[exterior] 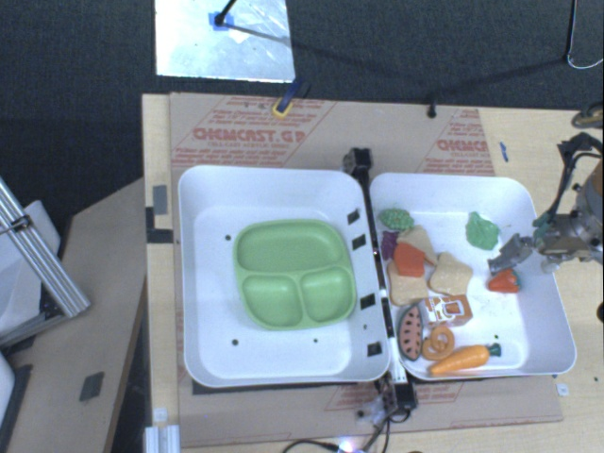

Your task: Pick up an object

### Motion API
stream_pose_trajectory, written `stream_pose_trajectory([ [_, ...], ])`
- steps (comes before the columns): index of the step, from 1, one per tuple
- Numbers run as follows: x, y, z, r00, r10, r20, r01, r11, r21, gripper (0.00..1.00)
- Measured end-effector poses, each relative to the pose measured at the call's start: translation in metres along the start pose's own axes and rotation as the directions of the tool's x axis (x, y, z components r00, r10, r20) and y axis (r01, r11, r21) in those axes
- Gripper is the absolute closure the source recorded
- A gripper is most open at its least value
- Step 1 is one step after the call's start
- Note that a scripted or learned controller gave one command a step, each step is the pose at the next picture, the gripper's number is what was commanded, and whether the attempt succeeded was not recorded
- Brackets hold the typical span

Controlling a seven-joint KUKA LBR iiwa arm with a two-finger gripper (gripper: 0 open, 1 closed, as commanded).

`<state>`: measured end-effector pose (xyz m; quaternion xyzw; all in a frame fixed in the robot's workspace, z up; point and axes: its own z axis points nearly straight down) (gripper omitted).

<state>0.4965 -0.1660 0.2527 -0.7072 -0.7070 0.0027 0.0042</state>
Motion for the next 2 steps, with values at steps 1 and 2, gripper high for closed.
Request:
stream_pose_trajectory([
  [1,0.000,0.002,-0.006,1.000,-0.004,0.003,0.004,1.000,-0.012,0.00],
  [2,0.002,-0.001,0.056,1.000,-0.002,0.001,0.002,1.000,-0.006,0.00],
])
